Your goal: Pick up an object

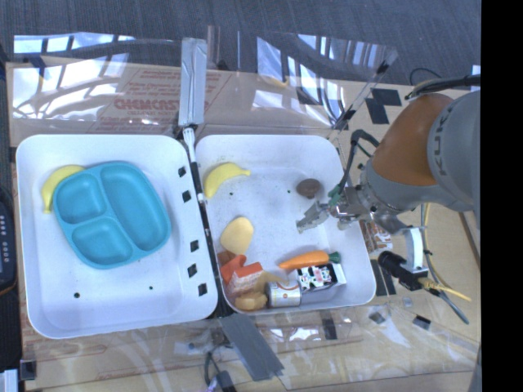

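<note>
Carrot (306, 260) in right bin (270, 149), hand (313, 217) above it, apart

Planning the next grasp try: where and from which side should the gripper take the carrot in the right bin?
Grip the carrot across the middle of its orange body, coming straight down from above. It lies flat and lengthwise left to right, green top touching the cow-print carton. The long sides are narrow enough to span, and the far side faces bare bin floor, so the fingers should likely close front to back.
</note>
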Motion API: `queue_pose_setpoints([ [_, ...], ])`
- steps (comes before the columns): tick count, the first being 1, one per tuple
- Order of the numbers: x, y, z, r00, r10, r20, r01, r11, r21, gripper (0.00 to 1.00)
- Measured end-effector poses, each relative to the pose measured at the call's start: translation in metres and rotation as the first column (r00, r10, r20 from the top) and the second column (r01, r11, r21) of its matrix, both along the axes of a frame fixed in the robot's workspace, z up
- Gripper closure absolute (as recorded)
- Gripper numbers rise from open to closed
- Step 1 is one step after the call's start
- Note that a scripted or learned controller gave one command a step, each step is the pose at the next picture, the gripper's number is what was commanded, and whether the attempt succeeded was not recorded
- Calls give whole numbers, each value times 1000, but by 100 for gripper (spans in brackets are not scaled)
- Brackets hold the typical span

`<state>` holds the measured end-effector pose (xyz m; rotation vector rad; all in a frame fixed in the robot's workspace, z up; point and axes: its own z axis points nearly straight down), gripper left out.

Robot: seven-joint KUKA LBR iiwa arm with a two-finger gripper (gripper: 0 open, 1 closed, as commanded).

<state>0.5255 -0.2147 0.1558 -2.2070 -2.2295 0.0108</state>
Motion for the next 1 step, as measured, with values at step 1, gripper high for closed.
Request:
queue_pose_setpoints([
  [1,50,4,-16,982,188,7,-188,982,2,0],
])
